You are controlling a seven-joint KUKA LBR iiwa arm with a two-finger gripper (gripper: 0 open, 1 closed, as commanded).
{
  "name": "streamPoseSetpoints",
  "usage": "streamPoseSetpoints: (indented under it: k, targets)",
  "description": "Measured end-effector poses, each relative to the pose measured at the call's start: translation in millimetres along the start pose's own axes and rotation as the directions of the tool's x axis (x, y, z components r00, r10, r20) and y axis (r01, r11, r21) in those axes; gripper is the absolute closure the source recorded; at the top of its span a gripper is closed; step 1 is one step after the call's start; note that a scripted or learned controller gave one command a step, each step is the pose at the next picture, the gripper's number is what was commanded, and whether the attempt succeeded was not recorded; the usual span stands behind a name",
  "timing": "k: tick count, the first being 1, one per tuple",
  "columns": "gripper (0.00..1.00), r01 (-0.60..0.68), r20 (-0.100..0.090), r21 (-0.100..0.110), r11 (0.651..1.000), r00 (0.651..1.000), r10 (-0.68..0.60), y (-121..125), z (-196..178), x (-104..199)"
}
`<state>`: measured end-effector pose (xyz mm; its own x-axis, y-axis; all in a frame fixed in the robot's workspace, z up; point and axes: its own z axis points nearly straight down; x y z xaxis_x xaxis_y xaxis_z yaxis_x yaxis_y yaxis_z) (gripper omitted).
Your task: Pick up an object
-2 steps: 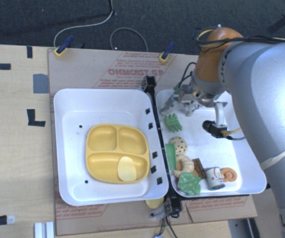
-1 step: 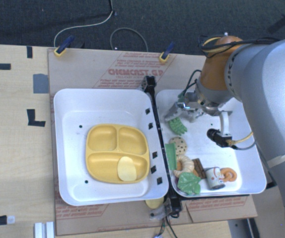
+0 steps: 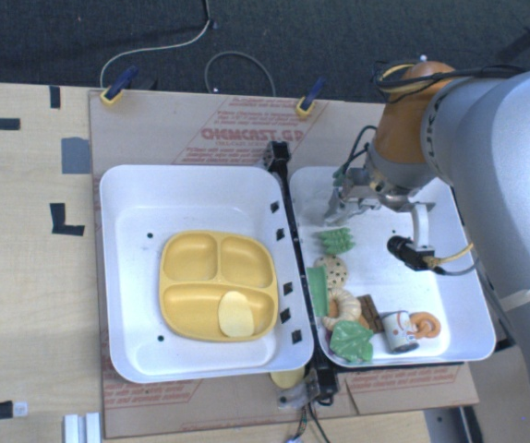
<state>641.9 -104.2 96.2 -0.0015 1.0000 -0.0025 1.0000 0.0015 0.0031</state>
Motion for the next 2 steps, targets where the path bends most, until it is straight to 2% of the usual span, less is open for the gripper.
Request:
streamPoseSetpoints:
  k: [1,2]
  targets:
    - [0.00,0.000,0.000,0.000,1.000,1.000,0.000,0.1,-0.2,-0.1]
    - [0.00,-0.001,0.001,-0.003,1.000,1.000,0.001,-40.3,9.6,6.0]
